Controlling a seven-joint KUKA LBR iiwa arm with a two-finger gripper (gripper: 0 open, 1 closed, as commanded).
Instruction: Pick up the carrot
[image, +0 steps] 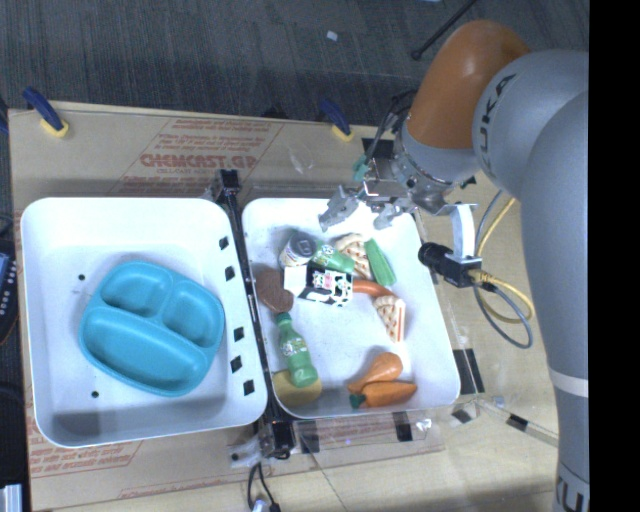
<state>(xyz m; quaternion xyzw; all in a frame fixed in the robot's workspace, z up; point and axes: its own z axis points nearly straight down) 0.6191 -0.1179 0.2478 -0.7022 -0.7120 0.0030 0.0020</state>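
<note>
Camera view: cardboard-covered bench (200, 150), dark carpet (200, 50) beyond.

The carrot (383, 394) was orange with a small green top at its left end. It lay flat on its side near the front edge of the right bin (432, 330), close to the front right corner. Its pointed tip faced right and its green end faced left. It was touching another orange toy (377, 368) that sat just behind it. Nothing was holding the carrot. A green bottle (294, 350) lay a little way off to its left, and they were not touching.
</note>
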